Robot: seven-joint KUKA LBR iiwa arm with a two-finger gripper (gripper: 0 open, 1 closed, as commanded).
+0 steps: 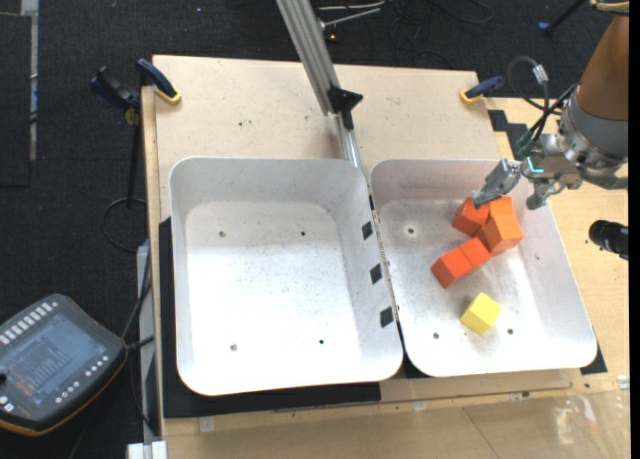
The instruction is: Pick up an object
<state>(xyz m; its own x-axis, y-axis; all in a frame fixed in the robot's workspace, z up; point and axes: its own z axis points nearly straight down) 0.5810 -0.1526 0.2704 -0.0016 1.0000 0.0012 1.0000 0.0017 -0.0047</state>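
Three orange blocks (483, 230) lie clustered in the right bin (560, 337), with a yellow cube (481, 313) a little nearer the front. My gripper (518, 186) hovers over the bin's back right, just above and behind the orange cluster. Its two fingers are spread apart, the left one (495, 185) pointing down toward the rearmost orange block, the right one (541, 191) off to its side. Nothing sits between them.
The left bin (200, 277) stands beside the right one, sharing a middle rim. A slanted metal rail (305, 32) runs from the back down to the bins' junction. Clamps sit at the board's rear corners. A teach pendant (50, 362) lies at front left.
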